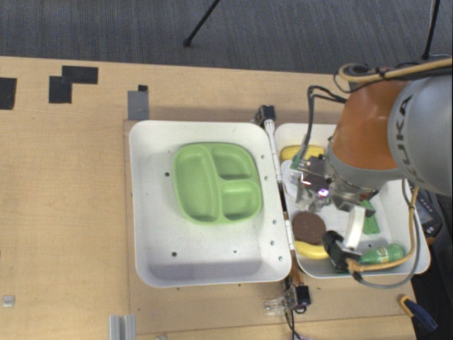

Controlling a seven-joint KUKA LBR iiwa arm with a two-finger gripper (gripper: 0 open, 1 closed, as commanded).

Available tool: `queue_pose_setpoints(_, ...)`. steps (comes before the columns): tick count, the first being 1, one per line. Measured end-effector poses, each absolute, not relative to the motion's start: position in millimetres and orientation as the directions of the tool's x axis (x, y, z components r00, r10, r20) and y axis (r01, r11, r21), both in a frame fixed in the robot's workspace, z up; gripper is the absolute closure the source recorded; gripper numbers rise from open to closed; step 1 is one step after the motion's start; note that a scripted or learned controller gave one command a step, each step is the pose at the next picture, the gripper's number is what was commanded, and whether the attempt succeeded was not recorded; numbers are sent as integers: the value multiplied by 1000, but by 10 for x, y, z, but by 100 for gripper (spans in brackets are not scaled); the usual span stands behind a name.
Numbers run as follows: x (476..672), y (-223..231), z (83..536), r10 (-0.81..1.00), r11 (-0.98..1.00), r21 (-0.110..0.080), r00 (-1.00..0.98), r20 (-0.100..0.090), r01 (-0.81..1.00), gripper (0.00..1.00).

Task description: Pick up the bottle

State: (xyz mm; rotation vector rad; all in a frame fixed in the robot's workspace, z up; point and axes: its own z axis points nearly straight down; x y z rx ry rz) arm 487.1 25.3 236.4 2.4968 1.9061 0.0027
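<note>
While the arm [382, 129] reaches in from the right of the frame, its wrist hangs low over the right bin [423, 259], and the gripper [316, 190] sits at centre right above a brown disc [308, 226]; whether the fingers are apart or together cannot be told from this angle. At lower right, the bottle [383, 253], green, lies on its side in the right bin, near the front rim, just beside a black-ended item and a yellow piece [311, 249]. Left of centre, the left bin [152, 190] holds a green tray [216, 183], all on the tan surface [64, 211].
</note>
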Motion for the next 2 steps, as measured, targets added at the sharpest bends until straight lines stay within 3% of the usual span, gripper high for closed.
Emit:
queue_pose_setpoints(1, 4864, 1040, 1838, 985, -170, -1, 170, 1, 985, 100)
queue_pose_setpoints(2, 4869, 1725, 2025, 922, 387, 2, -387, 0, 922, 100)
